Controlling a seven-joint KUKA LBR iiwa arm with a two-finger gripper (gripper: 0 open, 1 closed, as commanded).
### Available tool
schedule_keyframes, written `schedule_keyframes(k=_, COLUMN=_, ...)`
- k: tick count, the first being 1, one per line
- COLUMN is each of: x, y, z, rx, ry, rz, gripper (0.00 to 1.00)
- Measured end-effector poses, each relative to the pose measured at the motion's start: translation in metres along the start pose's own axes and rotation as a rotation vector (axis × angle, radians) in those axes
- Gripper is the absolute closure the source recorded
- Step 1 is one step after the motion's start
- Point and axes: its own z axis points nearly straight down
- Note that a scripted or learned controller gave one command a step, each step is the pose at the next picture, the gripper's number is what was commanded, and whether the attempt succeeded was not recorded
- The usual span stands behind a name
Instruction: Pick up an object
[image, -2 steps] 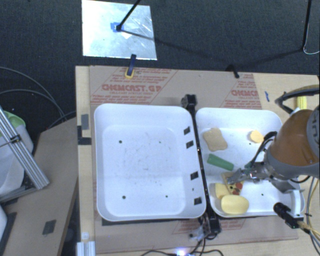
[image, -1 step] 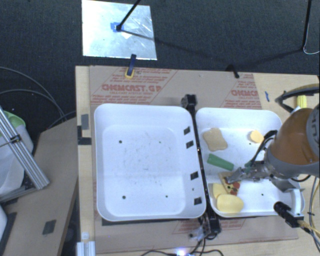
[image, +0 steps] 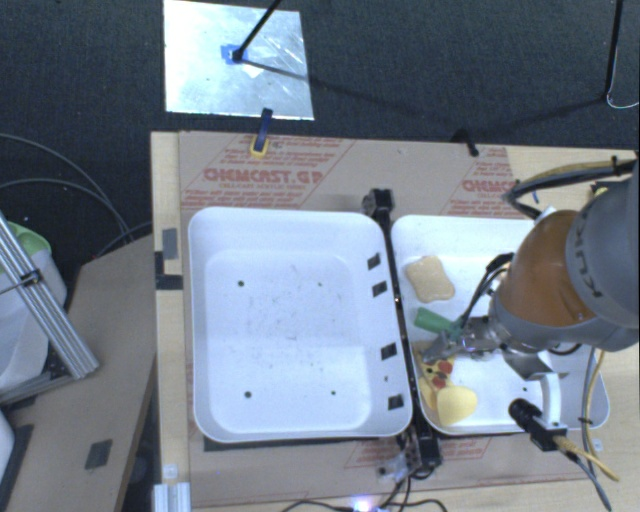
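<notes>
The left bin (image: 290, 325) sits beside the right bin (image: 470, 235) on the tabletop (image: 330, 170). In the right bin lie a tan biscuit-shaped piece (image: 429, 278), a green stick (image: 435, 321) and a yellow toy (image: 450, 400). The claw (image: 440, 347) hangs low between stick and toy; whether it is clenched cannot be told.

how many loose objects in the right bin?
3: tan piece near the top left, green item mid-left by the gripper, yellow item bottom left. Arm may hide more.
</notes>
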Motion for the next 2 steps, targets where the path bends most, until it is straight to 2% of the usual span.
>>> schedule_keyframes(k=1, x=0.0, y=0.002, z=-0.012, rx=-0.003, ry=0.007, rz=0.003, gripper=1.0)
schedule_keyframes(k=2, x=-0.028, y=-0.004, z=-0.004, rx=-0.009, ry=0.009, rz=0.001, gripper=1.0)
